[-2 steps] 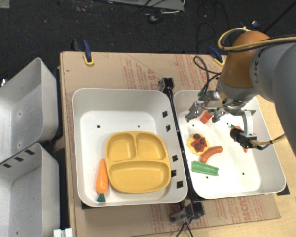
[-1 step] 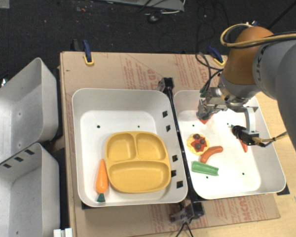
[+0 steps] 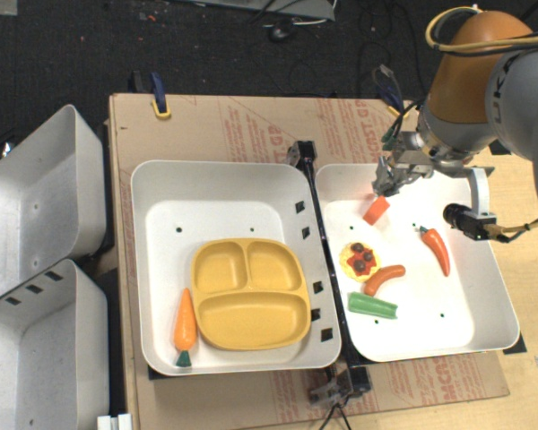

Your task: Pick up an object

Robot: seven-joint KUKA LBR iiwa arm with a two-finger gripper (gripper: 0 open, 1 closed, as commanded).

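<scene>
1. We see the end effector (image 3: pixel 387 186) low over the far part of the right bin (image 3: pixel 484 330), with the small orange-red piece (image 3: pixel 376 210) directly at its tip; we cannot tell whether it is open, closed, or gripping that piece
2. In the same bin we find a red chili pepper (image 3: pixel 437 248), a round yellow pastry with dark berries (image 3: pixel 360 259), a sausage (image 3: pixel 384 278) and a green piece (image 3: pixel 372 306)
3. In the left bin (image 3: pixel 152 240) we note a yellow divided plate (image 3: pixel 249 293) with a carrot (image 3: pixel 185 324) just beside it
</scene>
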